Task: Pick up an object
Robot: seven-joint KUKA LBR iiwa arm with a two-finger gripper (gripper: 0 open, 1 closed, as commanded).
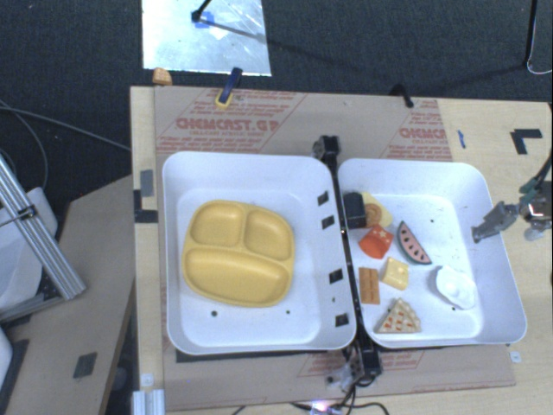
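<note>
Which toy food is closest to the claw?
The white toy by the right bin's right side lies nearest the claw. The watermelon slice and the others sit further left.

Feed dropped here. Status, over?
Gripper at right bin's right rim, holding nothing. Toy foods, like watermelon slice, lie untouched. Approach unobstructed.

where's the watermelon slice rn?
The watermelon slice lies in the right bin, near its middle, just right of the red piece and up-left of the white object. The gripper sits apart to its right.
</note>
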